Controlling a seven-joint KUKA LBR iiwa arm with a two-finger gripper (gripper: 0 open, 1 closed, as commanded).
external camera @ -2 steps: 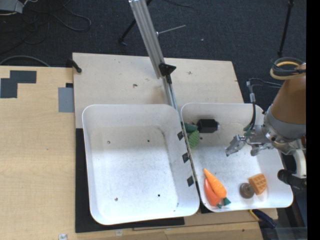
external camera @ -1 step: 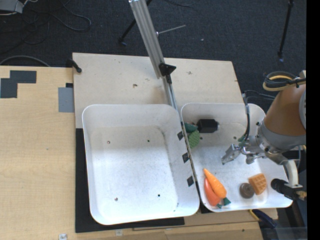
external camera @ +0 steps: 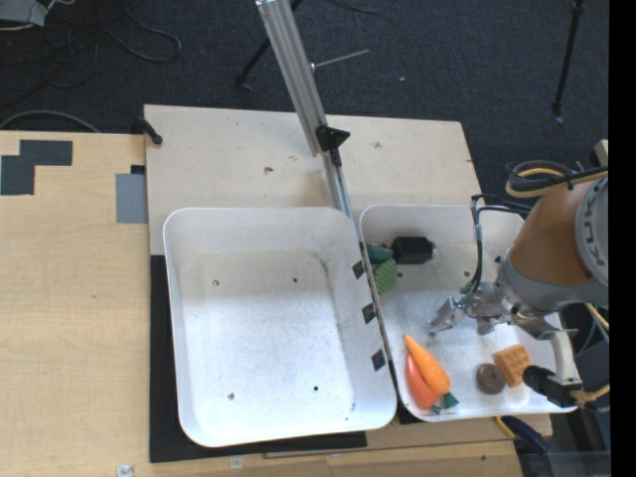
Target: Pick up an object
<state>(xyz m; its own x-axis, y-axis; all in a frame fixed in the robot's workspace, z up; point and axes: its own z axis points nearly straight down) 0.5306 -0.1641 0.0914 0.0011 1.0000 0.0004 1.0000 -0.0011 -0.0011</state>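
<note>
You see two shallow white bins side by side: the left bin and the right bin. In the right bin, a toy carrot lies at 7 o'clock, overlapping a red piece beneath it; an orange block and a brown round piece sit at 5 o'clock; a black object and a green item rest at 10 o'clock against the divider. The arm enters from 3 o'clock, its gripper low over the bin's centre, fingers parted and grasping nothing. A slanted aluminium rail rises at 12 o'clock above the bins.
</note>
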